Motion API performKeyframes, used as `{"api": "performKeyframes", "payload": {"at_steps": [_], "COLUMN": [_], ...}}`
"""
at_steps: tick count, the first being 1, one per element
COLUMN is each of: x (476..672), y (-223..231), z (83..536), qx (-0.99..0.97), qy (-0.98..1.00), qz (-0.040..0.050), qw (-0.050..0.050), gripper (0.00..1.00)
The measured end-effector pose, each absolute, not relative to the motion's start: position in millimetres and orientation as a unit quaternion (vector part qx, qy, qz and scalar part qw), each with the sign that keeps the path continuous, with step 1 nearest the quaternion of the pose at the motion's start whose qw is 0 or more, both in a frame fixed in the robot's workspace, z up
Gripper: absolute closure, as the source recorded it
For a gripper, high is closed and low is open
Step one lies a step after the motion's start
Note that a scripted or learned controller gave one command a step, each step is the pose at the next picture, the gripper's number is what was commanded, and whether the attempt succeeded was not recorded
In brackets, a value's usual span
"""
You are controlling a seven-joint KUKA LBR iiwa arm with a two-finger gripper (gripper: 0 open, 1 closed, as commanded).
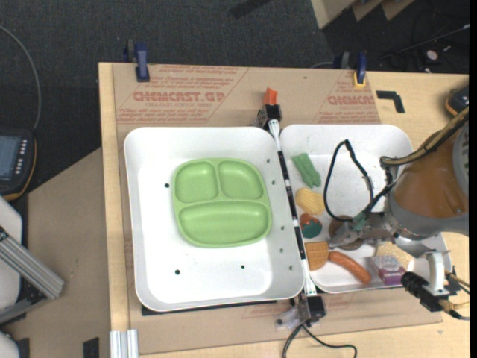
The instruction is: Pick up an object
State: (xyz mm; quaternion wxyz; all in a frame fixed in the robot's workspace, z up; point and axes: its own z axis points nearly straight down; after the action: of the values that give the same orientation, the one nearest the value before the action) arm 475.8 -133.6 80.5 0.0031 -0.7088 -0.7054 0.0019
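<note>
Camera view: hand (349, 233) low in right bin (332, 136), over the toy food.
Grip state cannot be told. Orange sausage (350, 265) lies just nearside; descend squarely, avoiding the black cable (350, 159).

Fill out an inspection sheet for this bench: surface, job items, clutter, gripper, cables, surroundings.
Surface: brown board clamped at the far edge, bearing left bin and right bin side by side.
Job's things: in the right bin, a green piece, a yellow piece, a round green-and-red item, an orange wedge, an orange sausage shape, a purple-and-white block.
Clutter: green divided plate in the left bin.
Gripper: gripper low over the right bin's near half; grasp cannot be judged.
Cables: black cable looping over the right bin.
Surroundings: dark carpet, handheld screen unit on the left.
</note>
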Motion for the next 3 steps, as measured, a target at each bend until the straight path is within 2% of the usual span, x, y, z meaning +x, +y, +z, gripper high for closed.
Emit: {"api": "performKeyframes", "payload": {"at_steps": [1, 2, 3], "x": [480.3, 486.6, 510.1], "y": [-132, -78, 4], "z": [95, 190, 213], "qx": [-0.707, -0.704, -0.704], "qy": [-0.707, -0.710, -0.710], "qz": [-0.0011, -0.0039, -0.0025], "qw": [-0.002, -0.004, -0.001], "gripper": [1.00, 1.00, 1.00]}}
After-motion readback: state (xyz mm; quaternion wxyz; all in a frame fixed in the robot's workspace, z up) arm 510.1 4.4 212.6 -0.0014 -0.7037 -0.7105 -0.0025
